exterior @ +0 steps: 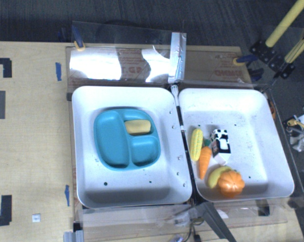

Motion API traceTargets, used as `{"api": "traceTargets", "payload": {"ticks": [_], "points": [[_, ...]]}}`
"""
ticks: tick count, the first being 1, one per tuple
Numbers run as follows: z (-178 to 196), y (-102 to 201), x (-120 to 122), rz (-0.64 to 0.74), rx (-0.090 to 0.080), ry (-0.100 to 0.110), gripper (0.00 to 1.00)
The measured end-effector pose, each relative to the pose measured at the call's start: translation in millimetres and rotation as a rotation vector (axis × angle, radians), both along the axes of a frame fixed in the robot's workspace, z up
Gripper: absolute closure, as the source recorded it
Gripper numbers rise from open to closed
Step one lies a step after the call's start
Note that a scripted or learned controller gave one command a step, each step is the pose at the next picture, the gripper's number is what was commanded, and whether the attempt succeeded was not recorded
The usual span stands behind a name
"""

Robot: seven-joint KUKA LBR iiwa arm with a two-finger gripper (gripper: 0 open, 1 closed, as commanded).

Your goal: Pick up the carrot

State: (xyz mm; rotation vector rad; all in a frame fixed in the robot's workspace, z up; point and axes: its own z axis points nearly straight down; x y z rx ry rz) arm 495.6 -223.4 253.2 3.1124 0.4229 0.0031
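Nothing looks done yet: the carrot (204, 161) lies in the right bin (252, 105), between corn (196, 144) and an orange (230, 183). The gripper's state I cannot tell.

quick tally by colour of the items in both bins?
Blue: 1, the divided blue plastic plate
Yellow: 3, pale yellow bread-like block, yellow corn cob, yellow-green banana
Orange: 2, orange carrot, round orange fruit
Black-and-white: 1, small cow-patterned carton
Total: 7
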Motion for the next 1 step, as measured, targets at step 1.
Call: {"api": "traceTargets", "payload": {"ticks": [1], "points": [[-166.4,6.8,7.1,-0.056,0.016,0.009,1.0]]}}
